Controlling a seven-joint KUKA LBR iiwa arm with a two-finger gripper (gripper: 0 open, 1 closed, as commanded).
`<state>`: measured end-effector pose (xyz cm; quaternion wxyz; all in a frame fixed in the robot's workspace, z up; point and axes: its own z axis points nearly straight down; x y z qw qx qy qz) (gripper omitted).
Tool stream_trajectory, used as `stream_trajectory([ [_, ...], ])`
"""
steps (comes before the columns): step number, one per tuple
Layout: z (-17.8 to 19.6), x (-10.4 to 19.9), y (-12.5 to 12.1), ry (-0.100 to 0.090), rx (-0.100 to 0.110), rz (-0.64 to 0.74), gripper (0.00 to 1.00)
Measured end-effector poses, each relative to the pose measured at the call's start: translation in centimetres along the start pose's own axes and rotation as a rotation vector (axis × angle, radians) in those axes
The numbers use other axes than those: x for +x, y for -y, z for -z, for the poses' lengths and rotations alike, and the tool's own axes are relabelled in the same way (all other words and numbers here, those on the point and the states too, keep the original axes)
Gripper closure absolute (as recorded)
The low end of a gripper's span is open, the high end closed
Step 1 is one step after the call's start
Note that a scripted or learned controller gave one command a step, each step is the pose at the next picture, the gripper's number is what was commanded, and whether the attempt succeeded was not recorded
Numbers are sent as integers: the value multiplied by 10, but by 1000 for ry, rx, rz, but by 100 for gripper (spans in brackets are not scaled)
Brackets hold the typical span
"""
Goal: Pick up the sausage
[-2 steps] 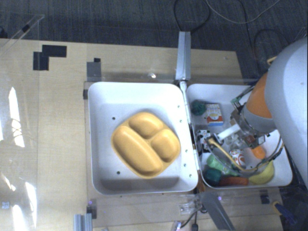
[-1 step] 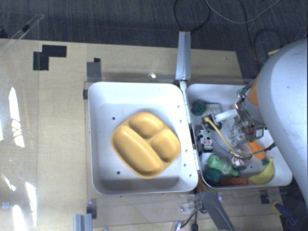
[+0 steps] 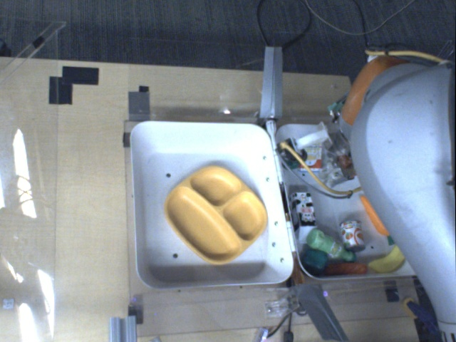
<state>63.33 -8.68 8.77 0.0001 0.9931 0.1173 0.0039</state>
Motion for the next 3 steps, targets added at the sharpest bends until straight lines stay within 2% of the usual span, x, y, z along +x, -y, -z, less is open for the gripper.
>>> stream_trajectory([
  [1,0,-51,-64,2,-2,62,100],
  [2,-1,14,-29,1,0,-19,100],
  [3,-1,-4,-95,2,-1,88,100],
])
